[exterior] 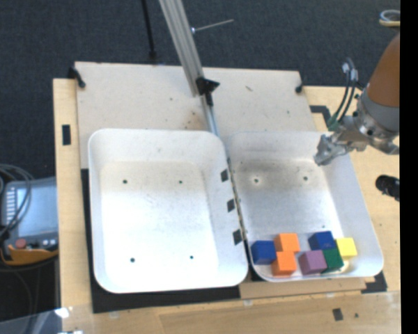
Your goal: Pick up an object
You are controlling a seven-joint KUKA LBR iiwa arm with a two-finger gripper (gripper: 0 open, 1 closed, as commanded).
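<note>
2 blue blocks (263,251), 2 orange (286,252), 1 purple (311,261), green (334,259), yellow (346,248).

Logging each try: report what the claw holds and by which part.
Nothing is held. The claw sits over the right bin's far edge, apart from the blocks clustered at its near edge.

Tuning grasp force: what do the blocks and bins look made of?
Blocks: likely painted wood or solid plastic; flat saturated colours, crisp edges, no gloss.
Bins: look like thin moulded white plastic; rounded corners, raised rim, matte and scuffed with dark specks.
Neither is certain from this view.
</note>
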